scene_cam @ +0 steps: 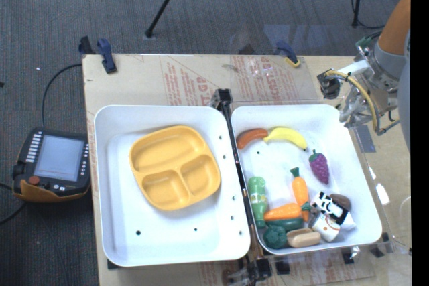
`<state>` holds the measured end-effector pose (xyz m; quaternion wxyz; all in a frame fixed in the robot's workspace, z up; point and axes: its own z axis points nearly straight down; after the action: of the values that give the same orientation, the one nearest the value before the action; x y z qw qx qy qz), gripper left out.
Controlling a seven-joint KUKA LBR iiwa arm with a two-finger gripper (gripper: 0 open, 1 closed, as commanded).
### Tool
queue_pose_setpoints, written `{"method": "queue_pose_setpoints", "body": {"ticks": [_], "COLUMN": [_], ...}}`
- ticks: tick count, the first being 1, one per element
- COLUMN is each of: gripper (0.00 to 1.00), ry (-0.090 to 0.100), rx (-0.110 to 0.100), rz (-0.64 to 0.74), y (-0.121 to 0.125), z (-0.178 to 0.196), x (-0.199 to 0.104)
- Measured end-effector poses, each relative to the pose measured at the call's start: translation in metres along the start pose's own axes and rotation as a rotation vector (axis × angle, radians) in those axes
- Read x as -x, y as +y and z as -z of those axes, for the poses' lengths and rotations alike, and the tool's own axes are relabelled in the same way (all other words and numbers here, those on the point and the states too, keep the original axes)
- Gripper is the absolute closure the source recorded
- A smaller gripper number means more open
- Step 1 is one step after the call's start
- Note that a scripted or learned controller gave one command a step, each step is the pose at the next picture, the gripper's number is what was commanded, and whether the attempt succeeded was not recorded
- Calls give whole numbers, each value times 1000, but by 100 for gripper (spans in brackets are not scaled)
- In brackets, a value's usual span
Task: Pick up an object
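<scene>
The things to pick from lie in the right-hand shallow white bin [348, 144]: toy foods of smooth moulded plastic. A curved yellow toy banana [287, 136] and a brown-red toy sausage [251, 137] touch end to end near the far wall; a purple toy grape bunch [319, 167] lies alone toward the right wall. Nearer the front the pieces crowd together: two orange toy carrots [299, 188], a green toy vegetable stick [257, 193], a dark green leafy piece [274, 236], a tan toy bread roll [303, 238] and a small black-and-white toy figure [328, 211], most of them touching.

The end effector [365, 107] hangs above the bin's far right corner, well apart from every piece; it carries nothing, and I cannot tell how far it is open behind its cables and brackets.

The risks, as I judge them: in the front cluster a descent could wedge against a neighbour or nip two pieces at once, and the rounded, glossy shapes may squirt out of a pinch. The grapes sit close enough to the wall that it might be struck.

The left-hand white bin [114, 144] holds a yellow three-compartment plastic tray [174, 167]. Both bins rest on the cardboard-topped desk [174, 77].
</scene>
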<state>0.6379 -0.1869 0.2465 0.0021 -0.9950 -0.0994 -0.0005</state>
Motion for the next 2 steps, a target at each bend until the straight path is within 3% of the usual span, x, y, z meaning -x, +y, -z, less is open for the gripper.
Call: {"method": "queue_pose_setpoints", "body": {"ticks": [1,2], "gripper": [100,100], "ry": [-2,-16], "rx": [-1,-9], "rz": [3,4], "y": [22,-16], "z": [28,-89], "x": [13,15]}}
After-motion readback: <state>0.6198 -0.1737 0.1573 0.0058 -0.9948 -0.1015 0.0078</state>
